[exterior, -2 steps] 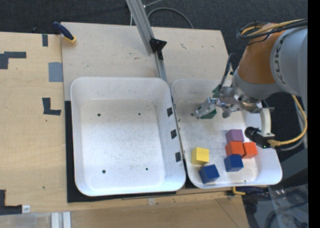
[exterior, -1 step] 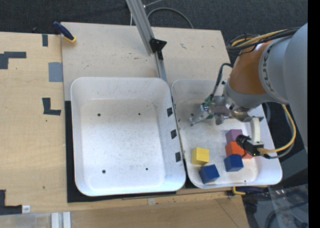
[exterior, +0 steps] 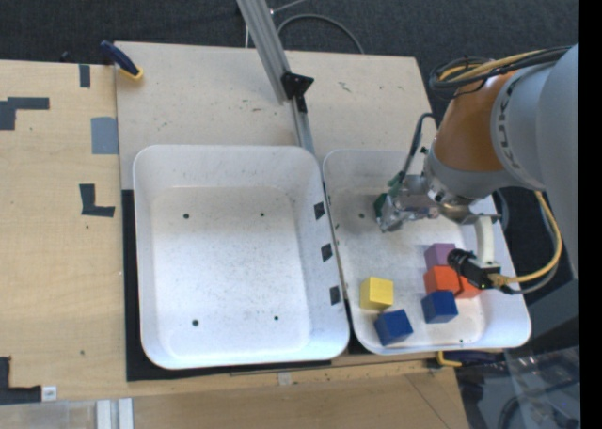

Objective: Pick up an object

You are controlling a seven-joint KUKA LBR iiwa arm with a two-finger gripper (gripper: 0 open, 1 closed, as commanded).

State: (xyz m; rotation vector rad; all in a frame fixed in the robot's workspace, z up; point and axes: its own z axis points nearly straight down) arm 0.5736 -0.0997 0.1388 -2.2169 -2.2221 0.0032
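nothing lifted yet, blocks waiting at five o'clock

i hung over the right-hand shallow white plastic bin (exterior: pixel 350 182), my two-finger gripper (exterior: pixel 393 214) low near the bin's middle, a touch toward its twelve o'clock end. from this slanted view above, i could not tell how my fingertips stood; the grey and green hardware around them blurred together. i saw nothing between them, so i judged that i carried nothing.

the things worth taking lay toward five and six o'clock from me, bunched at the near end of the same bin. the small yellow cube (exterior: pixel 378 293) sat closest, at about six o'clock and a little apart from the rest. the dark blue cube (exterior: pixel 394 325) lay just beyond it, near the bin's front rim. at about five o'clock were a purple block (exterior: pixel 439 255), an orange block (exterior: pixel 442 279) touching or nearly touching it, and a second blue cube (exterior: pixel 439 306) just beside the orange one. a small red piece (exterior: pixel 467 290) peeked out at the orange block's three o'clock side.

the left-hand large white bin (exterior: pixel 150 230) sat alongside at nine o'clock.

by my reckoning the job was barely begun: all pieces rested on the bin floor, none raised. what remained was to move over one block, the lone yellow cube looking easiest, descend, close and lift.
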